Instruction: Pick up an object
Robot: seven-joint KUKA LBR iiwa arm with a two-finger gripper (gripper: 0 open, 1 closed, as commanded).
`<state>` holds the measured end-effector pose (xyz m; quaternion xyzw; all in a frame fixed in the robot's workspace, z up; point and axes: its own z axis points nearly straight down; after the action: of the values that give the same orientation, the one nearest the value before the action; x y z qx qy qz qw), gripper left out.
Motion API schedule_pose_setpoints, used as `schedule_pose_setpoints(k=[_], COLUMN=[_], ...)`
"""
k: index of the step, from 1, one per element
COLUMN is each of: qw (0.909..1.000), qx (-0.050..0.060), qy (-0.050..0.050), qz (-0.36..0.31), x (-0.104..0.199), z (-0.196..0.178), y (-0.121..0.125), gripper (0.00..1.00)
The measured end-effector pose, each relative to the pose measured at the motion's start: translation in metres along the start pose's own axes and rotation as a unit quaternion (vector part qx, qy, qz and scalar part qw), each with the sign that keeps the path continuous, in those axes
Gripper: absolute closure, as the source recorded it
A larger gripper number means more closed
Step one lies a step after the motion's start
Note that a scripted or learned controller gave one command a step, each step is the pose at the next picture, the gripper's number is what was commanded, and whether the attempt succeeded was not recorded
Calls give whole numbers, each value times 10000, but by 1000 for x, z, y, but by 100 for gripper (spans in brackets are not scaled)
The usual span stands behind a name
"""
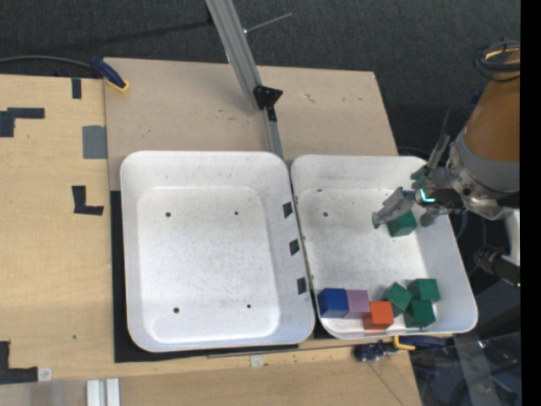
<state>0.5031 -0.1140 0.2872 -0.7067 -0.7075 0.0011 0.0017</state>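
We take the right bin point(439, 252) as our landmark. Over its upper right part we see the gripper point(402, 212) reaching in from the arm point(494, 138), whose orange band is cut off by the frame edge. A green block point(402, 223) sits right at the fingertips, between the grey fingers as far as we can make out, so the gripper seems closed on it (the fingers are small and blurred, and we cannot tell whether the block is lifted off the bin floor or resting on it). Along the bin's near wall lies a tight cluster: a blue cube point(334, 301), a pale purple cube point(358, 301) touching it, an orange cube point(380, 313) just beside that, and three green blocks point(412, 300) packed together toward the near right corner, their outlines partly hiding one another. Touching the right bin's left wall is the left bin point(135, 227). Beyond the right bin's far wall a slanted metal bar point(237, 41) runs out of the frame's top.
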Motion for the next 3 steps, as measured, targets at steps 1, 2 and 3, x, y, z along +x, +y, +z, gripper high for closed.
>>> schedule_pose_setpoints(k=[1,2,3], qw=[10000,10000,10000], qx=[-18,12,18], qy=[-3,-3,-2], qz=[-8,1,9], x=[0,6,-2], z=[-2,48,98], y=[1,8,2], gripper=[0,0,0])
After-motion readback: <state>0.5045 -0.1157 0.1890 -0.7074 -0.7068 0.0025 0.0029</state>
